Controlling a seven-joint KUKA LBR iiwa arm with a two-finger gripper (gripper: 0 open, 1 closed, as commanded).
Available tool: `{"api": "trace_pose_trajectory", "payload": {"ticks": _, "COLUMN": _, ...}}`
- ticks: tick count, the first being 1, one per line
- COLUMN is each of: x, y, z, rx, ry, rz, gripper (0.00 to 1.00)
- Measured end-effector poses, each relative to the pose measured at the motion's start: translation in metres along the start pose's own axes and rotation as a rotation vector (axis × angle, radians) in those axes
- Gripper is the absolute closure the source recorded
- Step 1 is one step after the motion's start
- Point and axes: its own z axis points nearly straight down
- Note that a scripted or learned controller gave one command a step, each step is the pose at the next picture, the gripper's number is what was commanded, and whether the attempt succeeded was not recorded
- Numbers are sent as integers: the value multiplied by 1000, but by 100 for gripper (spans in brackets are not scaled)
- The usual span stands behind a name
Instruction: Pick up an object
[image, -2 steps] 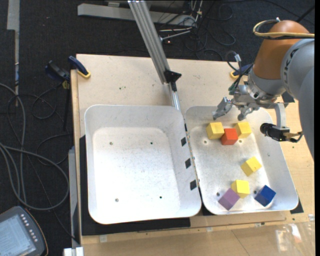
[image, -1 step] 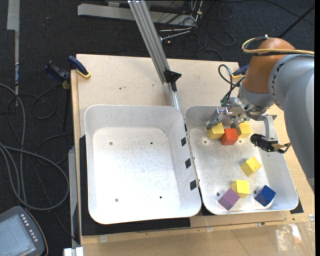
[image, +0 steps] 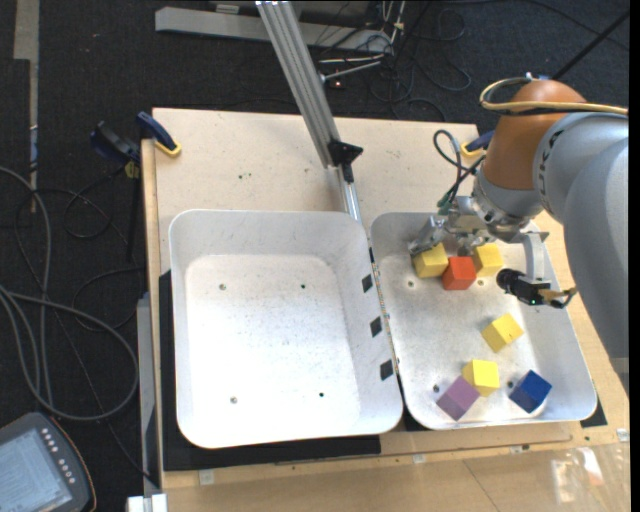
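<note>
Far left, off the bench: loose black cables (image: 60, 300) on dark floor, and the corner of a grey handheld screen unit (image: 35, 470) at bottom left.

Bench top (image: 250, 150) is pale wood. A blue-and-yellow clamp (image: 150, 135) sits at its upper left corner.

Left bin (image: 200, 225): white, shallow, speckled floor, with a few small dark holes.

A slanted aluminium pole (image: 305, 85) runs down from the top edge and ends just above the seam between the two bins. Small black tabs (image: 377, 325) lie along that seam.

Right bin (image: 400, 345): holds all the blocks. At the upper end, a yellow cube (image: 432, 262) touches a red cube (image: 459, 273); a second yellow block (image: 490, 258) lies just right of the red one, partly under the wrist hardware. Further down, well apart from that cluster, a yellow cube (image: 502, 331) sits alone. Near the bottom rim, a purple cube (image: 458, 398) touches a small yellow cube (image: 483, 374), with a blue cube (image: 530, 391) just beside them to the right.

Gripper (image: 455, 235) hangs directly over the upper cluster, close above the yellow and red cubes. The fingers are hidden among metal parts and wiring; cannot tell whether they are spread or pressed together, and no block is visibly between them.

Grey arm (image: 590, 190) with its orange band (image: 525, 135) enters from the right.
</note>
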Motion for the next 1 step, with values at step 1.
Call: {"api": "trace_pose_trajectory", "payload": {"ticks": 1, "x": 0, "y": 1, "z": -11, "rx": -3, "ry": -1, "rz": -1, "gripper": 100}}
